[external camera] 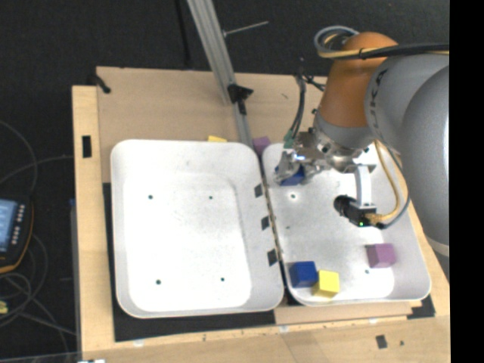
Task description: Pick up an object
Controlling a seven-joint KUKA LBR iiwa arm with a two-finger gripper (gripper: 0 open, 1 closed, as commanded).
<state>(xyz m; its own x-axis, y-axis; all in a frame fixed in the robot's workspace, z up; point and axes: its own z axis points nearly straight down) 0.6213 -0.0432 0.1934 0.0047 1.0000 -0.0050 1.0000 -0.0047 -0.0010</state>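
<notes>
Two shallow white bins sit side by side on the bench: the left bin and the right bin. The arm, grey with an orange band above the wrist, reaches in from the right and is positioned over the far left corner of the right bin. The gripper points down at that corner, close to the divider between the bins. A blue object shows directly at the gripper tip; whether it sits between the fingers cannot be told from this angle, and the gripper's open or closed condition likewise cannot be determined. Loose objects in the right bin are as follows: a blue cube near the front left corner, a yellow cube just beside it on its right, touching or nearly so, and a purple cube toward the front right, well apart from the other two. Outside the bins, a small purple block lies at the far edge between them, and a small yellow piece lies just behind the far rim of the left bin. A metal pole rises at a slant behind the bins.
</notes>
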